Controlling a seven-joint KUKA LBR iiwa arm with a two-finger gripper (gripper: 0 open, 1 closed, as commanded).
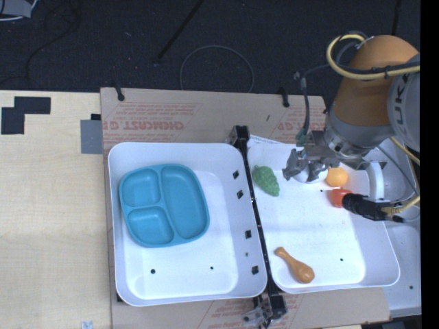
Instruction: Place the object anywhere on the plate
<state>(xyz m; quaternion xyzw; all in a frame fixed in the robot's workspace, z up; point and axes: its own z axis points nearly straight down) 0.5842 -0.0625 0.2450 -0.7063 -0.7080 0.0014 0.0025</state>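
From my seat I read the end effector [302,168] in the upper part of the right bin [322,279], hanging low over the white floor. I cannot tell how it is set, and I see nothing caught in it. Closest to it is the orange ball [337,177], just to its right; a red piece [338,197] lies below that, touching a black part of the rig. The green lump [266,181] sits to the left of the end effector, near the divider, its long axis running from upper left to lower right. The tan drumstick [295,265] lies well apart, toward the bottom of the frame. The plate [163,204], blue with three compartments, is in the left bin [171,283] across the divider, bare. Whichever piece is picked, I judge the carry must run leftward across the frame. Both bins rest on the desk [48,238].
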